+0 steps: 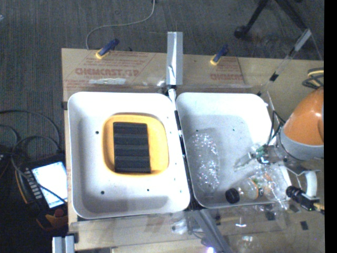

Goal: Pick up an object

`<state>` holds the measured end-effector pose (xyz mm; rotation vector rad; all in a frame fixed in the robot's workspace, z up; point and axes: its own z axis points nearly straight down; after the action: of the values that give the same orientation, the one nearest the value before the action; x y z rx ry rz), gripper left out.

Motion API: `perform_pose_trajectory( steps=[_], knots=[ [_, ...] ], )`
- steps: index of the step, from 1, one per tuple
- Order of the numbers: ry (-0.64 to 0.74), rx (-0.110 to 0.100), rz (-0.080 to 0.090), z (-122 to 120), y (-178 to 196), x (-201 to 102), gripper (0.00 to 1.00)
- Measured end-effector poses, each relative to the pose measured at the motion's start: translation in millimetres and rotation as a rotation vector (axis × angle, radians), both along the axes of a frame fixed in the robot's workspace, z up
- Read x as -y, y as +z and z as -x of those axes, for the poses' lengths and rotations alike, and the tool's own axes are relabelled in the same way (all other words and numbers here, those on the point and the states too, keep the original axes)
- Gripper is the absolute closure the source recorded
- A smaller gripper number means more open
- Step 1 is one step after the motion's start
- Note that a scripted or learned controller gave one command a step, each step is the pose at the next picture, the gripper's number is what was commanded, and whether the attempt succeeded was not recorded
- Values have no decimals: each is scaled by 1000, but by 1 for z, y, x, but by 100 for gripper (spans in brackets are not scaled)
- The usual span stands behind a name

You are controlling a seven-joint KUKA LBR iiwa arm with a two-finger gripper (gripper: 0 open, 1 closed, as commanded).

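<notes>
We see the arm (308, 125) coming in from the right over the right bin (221, 107), with the gripper (263, 159) low at that bin's lower right corner. Whether it is open or closed, we can't tell: clear plastic and glare hide the business end. Nearest candidate is a clear bottle (251, 187) with a black cap (232, 195), lying on its side in the right bin's near right corner. Its long axis runs roughly left-right, cap pointing left, body tilting slightly up toward the arm. We judge it sits just below and a little left of the gripper, close or possibly touching, but nothing shows it held. A crumpled clear wrapper (206, 159) lies mid-bin, left of the gripper. The yellow tray (136, 145) with the black ribbed insert sits in the left bin (87, 141), well apart, across the divider. Our call: the bottle is the target, and closing across its short axis beats grabbing along the length.
</notes>
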<state>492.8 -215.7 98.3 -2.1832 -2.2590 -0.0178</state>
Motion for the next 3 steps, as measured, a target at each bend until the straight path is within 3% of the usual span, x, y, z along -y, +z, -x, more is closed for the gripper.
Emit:
perform_pose_trajectory(
  steps=[1, 2, 3],
  knots=[
    [-94, -13, -1, -35, 13, 1, 0],
    [-140, -9, 11, -4, 184, -16, 0],
    [-110, -12, 6, 10, 29, -4, 0]
  ],
)
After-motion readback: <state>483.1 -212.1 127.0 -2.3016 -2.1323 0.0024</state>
